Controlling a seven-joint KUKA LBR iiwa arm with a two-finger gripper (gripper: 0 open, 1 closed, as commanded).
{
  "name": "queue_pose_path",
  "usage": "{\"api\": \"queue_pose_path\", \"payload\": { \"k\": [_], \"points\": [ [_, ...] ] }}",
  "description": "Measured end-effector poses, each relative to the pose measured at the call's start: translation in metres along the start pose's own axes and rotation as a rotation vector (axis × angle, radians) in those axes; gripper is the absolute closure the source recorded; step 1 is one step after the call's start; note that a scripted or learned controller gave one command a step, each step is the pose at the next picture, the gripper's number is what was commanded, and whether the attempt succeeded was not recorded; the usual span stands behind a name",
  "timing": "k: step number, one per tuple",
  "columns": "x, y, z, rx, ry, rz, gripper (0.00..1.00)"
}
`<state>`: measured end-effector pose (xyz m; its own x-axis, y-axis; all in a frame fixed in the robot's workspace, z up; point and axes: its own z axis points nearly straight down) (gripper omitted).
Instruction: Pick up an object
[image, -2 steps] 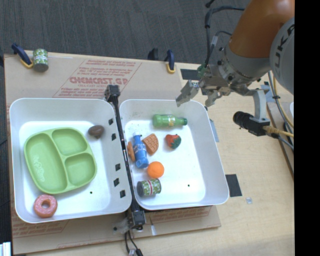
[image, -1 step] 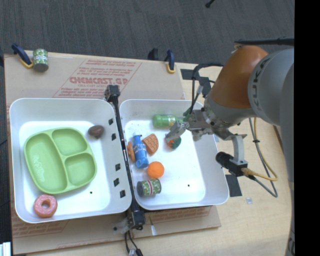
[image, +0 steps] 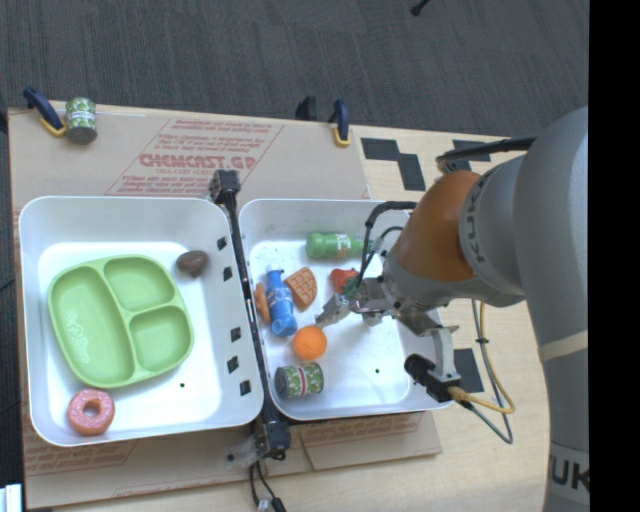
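Note:
My gripper (image: 340, 300) is low inside the right bin (image: 400, 395), near its middle. A small red object (image: 344, 277) lies right at its upper side, partly hidden by it. An orange ball (image: 310, 344) sits just below and left of the gripper. To its left lie an orange-brown wedge (image: 302, 287), a blue bottle (image: 281, 301) and a thin orange piece (image: 262, 300). A green bottle (image: 333, 244) lies at the back of the bin, and a green can (image: 299, 380) lies at the front.
The left bin (image: 30, 230) holds a green divided plate (image: 120, 320), a brown lump (image: 191, 263) and a pink donut (image: 91, 411). The arm's orange band (image: 440, 235) hangs over the right bin's right side. Clamps join the two bins along the divider (image: 238, 300).

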<state>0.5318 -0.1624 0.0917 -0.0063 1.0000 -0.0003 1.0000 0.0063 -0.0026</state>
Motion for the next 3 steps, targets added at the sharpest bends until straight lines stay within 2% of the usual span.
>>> {"api": "queue_pose_path", "payload": {
  "k": [1, 2, 3],
  "points": [
    [0.000, 0.001, -0.010, 0.000, -0.002, -0.006, 1.00],
    [0.000, 0.001, -0.010, 0.000, -0.002, -0.005, 0.00],
    [0.000, 0.001, -0.020, 0.000, -0.004, -0.012, 1.00]
  ]
}}
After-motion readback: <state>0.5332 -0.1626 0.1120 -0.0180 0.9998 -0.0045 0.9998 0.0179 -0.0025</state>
